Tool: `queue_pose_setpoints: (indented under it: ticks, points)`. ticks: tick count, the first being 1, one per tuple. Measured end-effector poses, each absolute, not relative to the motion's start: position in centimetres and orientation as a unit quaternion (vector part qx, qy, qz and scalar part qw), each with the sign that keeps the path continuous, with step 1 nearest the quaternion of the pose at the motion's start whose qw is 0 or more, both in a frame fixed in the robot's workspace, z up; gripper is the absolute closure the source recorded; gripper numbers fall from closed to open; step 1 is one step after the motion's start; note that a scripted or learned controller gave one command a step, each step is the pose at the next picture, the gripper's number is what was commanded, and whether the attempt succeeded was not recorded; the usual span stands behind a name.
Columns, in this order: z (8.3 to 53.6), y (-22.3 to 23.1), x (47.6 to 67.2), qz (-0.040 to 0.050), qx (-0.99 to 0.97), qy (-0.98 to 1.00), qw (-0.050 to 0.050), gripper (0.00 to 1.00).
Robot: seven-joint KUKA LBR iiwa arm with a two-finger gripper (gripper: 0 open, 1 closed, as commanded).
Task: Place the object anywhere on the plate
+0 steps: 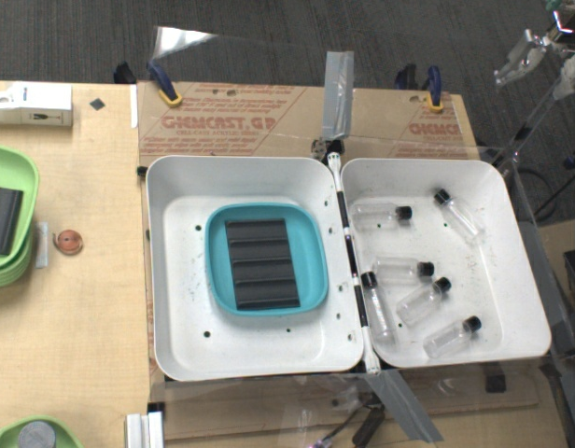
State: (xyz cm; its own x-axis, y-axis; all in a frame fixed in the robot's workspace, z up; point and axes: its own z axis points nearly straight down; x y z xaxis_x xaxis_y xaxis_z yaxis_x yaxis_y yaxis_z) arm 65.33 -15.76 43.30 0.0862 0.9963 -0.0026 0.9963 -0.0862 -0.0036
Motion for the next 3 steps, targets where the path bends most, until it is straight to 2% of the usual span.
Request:
queue_pose_setpoints:
  ticks: [3]
  points:
    - [43.30,-15.76,65.33,0.0022,-0.737,-0.676,0.000,0.00]
